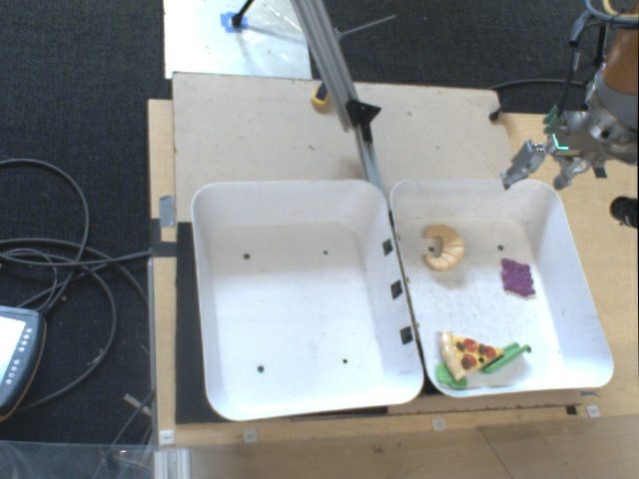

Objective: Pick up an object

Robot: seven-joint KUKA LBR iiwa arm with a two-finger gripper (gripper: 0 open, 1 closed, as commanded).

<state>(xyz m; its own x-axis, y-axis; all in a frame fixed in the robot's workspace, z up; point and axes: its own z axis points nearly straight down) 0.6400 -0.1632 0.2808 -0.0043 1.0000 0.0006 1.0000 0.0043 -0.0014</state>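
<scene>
White bins (pixel 300 203) sit on a pale wooden bench (pixel 419 133) — dark carpet (pixel 80 88) around — pincer (pixel 544 165) spread apart.

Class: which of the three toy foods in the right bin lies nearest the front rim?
The pizza slice, by the green piece; croissant and grapes lie farther back.

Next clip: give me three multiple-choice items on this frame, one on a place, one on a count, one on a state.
1. Which bin holds the objects?
A. left
B. right
C. both

2. How many objects lie in it?
A. three
B. four
C. six

3. The gripper is:
A. clamped on the croissant
B. down inside the left bin
C. above the right bin's far corner, holding nothing

Key: B, all lie in the right bin; B, croissant, grapes, pizza slice, green piece; C, the gripper is apart from every object.
</scene>
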